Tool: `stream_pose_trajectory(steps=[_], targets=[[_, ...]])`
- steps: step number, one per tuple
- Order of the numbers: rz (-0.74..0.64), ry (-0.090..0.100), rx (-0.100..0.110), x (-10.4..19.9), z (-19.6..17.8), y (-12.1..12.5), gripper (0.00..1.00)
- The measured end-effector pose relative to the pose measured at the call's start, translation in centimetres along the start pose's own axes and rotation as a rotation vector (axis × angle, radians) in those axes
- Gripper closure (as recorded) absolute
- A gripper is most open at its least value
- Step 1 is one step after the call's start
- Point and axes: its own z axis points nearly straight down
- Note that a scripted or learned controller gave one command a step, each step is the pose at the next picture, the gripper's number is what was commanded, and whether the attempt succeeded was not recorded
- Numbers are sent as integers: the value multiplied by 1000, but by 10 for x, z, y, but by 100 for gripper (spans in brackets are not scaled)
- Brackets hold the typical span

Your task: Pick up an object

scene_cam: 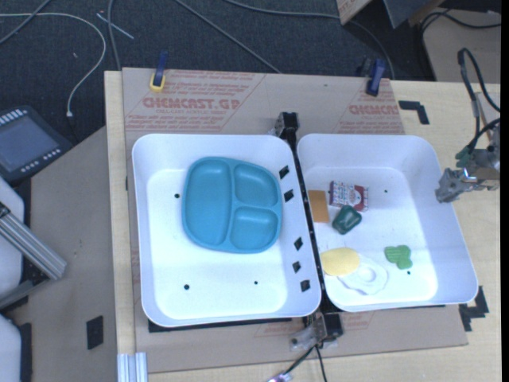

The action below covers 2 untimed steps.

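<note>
Grey two-finger gripper (450, 185) sits just outside right bin's (421, 153) right rim, nothing between fingers; open or closed, cannot tell. Right bin holds orange block (318, 206), red-white packet (347, 193), dark green piece (347, 220), yellow lemon-shaped toy (340, 261), white fried-egg toy (367, 278), light green piece (398, 255). Left bin (159, 237) holds blue divided plastic plate (232, 204).
</note>
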Motion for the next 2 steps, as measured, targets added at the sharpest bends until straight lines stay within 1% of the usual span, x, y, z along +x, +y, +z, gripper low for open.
stream_pose_trajectory(steps=[1,2], targets=[[-1,0,-1,1,-58,-8,100],[-6,3,3,51,-59,7,100]])
